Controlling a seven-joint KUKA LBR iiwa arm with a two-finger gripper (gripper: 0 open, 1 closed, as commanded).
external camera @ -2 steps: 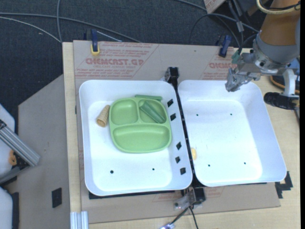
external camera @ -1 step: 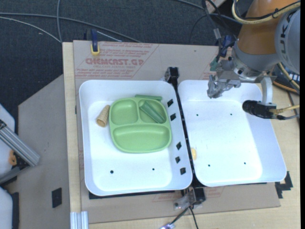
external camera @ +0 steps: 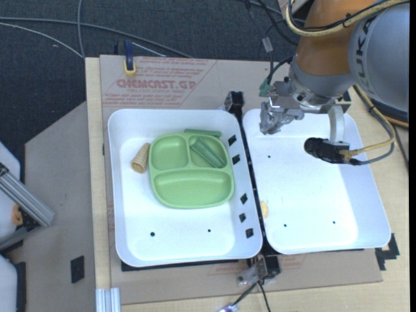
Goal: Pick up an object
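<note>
Two shallow white bins sit side by side on the surface. In the left bin [external camera: 130,239] lies a green divided plate [external camera: 191,171], with a small green piece [external camera: 209,151] resting in its upper right compartment. A tan cone-shaped object [external camera: 140,158] lies in the bin just beside the plate's left edge. The arm [external camera: 331,25] reaches in from the right, and its jaws [external camera: 271,126] hang over the upper left corner of the right bin [external camera: 312,200], near the divider between the bins; whether they are spread or pressed together I cannot tell, and nothing is visibly between them. A small yellowish bit [external camera: 264,208] lies at the right bin's left edge.
</note>
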